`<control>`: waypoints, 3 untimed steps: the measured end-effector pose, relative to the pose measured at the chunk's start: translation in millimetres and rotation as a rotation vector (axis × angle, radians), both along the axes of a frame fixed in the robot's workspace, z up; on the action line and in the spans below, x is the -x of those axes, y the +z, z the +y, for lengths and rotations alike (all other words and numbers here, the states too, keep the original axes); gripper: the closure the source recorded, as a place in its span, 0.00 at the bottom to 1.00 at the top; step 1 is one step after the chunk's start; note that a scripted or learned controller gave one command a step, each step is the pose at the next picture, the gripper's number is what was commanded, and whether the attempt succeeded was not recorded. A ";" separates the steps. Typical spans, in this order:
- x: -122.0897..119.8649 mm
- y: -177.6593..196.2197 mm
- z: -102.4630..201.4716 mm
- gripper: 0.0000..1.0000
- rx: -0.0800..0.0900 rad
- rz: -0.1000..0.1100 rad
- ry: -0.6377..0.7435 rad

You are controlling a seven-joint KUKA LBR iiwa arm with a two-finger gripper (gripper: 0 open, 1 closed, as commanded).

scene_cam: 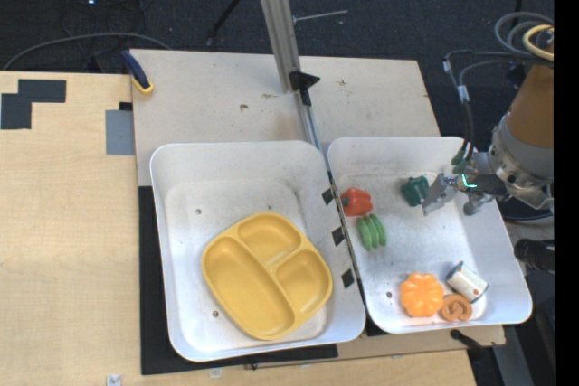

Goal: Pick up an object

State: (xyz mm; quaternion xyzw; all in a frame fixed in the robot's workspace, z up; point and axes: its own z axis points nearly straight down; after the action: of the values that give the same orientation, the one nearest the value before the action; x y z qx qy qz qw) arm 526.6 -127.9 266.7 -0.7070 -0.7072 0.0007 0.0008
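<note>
Gripper (445, 193) low in right bin (434, 154), fingers' spread unclear (cannot tell wide or narrow). Teal object (415, 190) lies just left of it, touching or nearly; nothing visibly held.

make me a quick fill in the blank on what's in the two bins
1. The yellow divided plastic plate lies in the ____ bin.
2. The ridged green toy vegetable lies just below the ____ toy pepper.
3. The pincer is beside the dark ____ toy block.
4. The orange toy pumpkin sits left of the brown ____.

Missing: left; red; green; pretzel
</note>
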 end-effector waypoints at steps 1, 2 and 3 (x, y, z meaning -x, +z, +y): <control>-0.1 0.3 0.0 0.00 0.000 -0.001 0.000; 6.0 -63.0 2.2 0.00 -0.002 0.008 -0.001; 6.4 -108.2 8.4 0.00 -0.002 0.006 0.000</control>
State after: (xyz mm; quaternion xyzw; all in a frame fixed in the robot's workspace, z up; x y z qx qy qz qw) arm 520.3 -119.5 158.5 -0.7071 -0.7071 0.0022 0.0038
